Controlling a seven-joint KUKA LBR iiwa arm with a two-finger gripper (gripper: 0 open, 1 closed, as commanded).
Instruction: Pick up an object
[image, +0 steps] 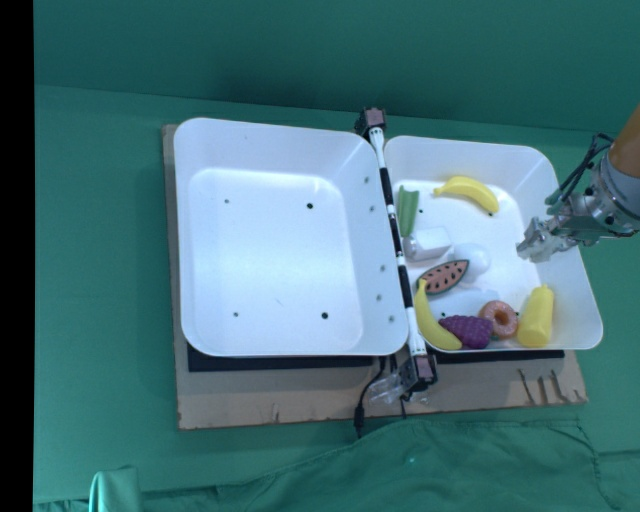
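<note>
Object to pick could be any of the toy foods sitting in the right bin (570, 200): a yellow banana (468, 191) near the far wall, a green piece (408, 208) by the divider, a watermelon slice (444, 276) in the middle, then a second banana (431, 320), purple grapes (466, 329), a pink donut (499, 319) and a yellow corn cob (537, 316) lining the near wall. There's also a pale whitish lump (470, 260) beside the watermelon, can't tell what it is.

The end effector (533, 246) is hanging over the right side of that bin, above the corn cob, with nothing between its fingers. Can't tell if it's spread or closed.

The left bin (200, 150) is sitting right beside it. Both are resting on cardboard (280, 405) on a green-covered tabletop (100, 250).
</note>
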